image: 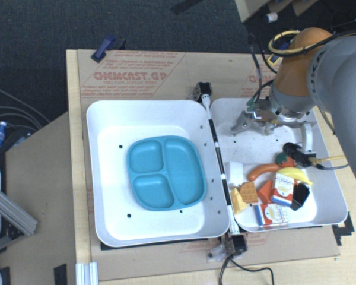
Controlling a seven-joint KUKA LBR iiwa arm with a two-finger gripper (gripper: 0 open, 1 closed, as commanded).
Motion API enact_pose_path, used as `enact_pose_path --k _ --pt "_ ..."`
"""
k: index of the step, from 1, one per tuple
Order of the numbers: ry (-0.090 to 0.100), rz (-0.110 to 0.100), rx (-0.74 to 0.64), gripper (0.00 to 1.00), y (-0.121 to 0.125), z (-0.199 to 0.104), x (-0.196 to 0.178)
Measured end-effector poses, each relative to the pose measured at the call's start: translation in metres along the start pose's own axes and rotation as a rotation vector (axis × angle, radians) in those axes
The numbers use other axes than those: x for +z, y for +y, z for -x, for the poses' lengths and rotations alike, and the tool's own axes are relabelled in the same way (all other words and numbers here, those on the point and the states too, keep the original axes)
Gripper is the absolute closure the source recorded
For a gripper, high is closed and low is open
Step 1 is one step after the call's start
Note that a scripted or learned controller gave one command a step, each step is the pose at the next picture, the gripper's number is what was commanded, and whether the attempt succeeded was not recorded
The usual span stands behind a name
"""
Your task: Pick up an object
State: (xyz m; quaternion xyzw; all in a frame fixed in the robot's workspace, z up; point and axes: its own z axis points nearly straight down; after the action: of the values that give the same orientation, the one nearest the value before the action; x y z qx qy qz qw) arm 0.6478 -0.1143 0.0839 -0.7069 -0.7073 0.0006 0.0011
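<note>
While toys (pixel 277 193) crowd the near edge, tool (pixel 255 119) hovers.

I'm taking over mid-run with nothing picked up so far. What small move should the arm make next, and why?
Probably shift the gripper toward the near end of the right bin. It sits over the bin's bare far end, while the toy pile lies clustered at the near end, so nothing graspable is below it.

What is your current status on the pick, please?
Gripper over right bin's far end, finger state unclear. Nothing seen held. Toy pile at near end, untouched. Blue tray in left bin, out of the way.
</note>
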Motion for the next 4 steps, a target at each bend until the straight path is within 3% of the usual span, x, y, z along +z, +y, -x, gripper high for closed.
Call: enact_pose_path --k 1,2,3,4 --pt "0.000 0.000 0.001 0.00 -0.051 0.006 0.000" --pt "-0.001 0.004 0.000 0.00 0.019 -0.003 -0.001" --pt "0.000 0.000 0.001 0.00 -0.049 -0.008 0.000" --pt "0.000 0.002 0.002 1.00 -0.049 -0.008 -0.011"
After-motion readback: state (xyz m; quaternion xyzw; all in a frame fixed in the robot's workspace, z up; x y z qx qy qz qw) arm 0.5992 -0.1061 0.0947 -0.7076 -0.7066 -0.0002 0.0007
